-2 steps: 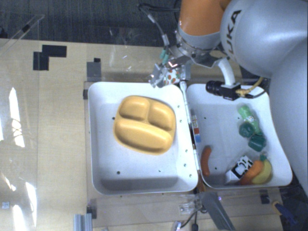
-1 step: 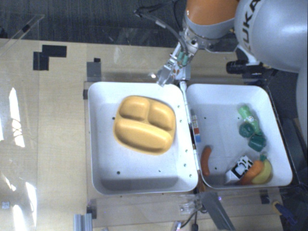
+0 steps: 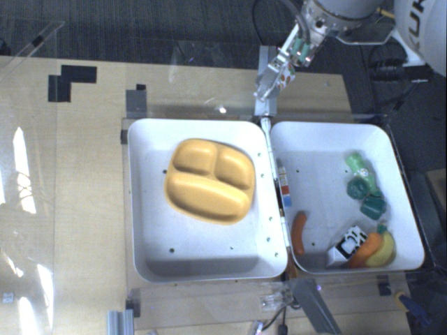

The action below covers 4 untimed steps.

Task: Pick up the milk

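hovering above the bins' far edge, fingers point(image 3: 268, 88) state unclear; milk point(image 3: 351, 243) lies apart.

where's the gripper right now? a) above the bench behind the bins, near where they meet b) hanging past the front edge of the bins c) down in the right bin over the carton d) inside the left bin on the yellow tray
a: the gripper hangs over the bench just behind the seam between the left bin and right bin, far from the milk in the right bin's front corner.
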Each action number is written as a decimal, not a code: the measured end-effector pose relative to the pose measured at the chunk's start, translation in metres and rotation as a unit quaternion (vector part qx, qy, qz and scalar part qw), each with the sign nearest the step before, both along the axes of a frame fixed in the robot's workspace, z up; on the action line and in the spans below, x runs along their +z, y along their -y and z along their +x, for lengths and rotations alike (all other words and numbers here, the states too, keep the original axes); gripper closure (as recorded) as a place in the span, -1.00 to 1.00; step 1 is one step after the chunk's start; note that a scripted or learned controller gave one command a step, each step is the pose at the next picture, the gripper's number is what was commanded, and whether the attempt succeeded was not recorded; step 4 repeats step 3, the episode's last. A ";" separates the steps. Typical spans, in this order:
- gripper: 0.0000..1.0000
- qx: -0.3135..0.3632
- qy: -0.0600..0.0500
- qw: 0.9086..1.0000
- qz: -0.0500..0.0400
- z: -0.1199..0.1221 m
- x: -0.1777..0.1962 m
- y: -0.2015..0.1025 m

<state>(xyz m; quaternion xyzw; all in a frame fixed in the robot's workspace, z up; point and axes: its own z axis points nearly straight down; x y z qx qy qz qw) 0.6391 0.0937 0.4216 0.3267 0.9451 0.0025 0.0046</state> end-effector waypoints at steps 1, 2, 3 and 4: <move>1.00 0.003 0.005 1.000 0.001 0.001 0.012 -0.002; 1.00 0.006 0.010 1.000 0.001 0.002 0.025 -0.004; 1.00 0.009 0.014 1.000 0.002 0.003 0.037 -0.006; 1.00 0.009 0.014 1.000 0.002 0.003 0.037 -0.006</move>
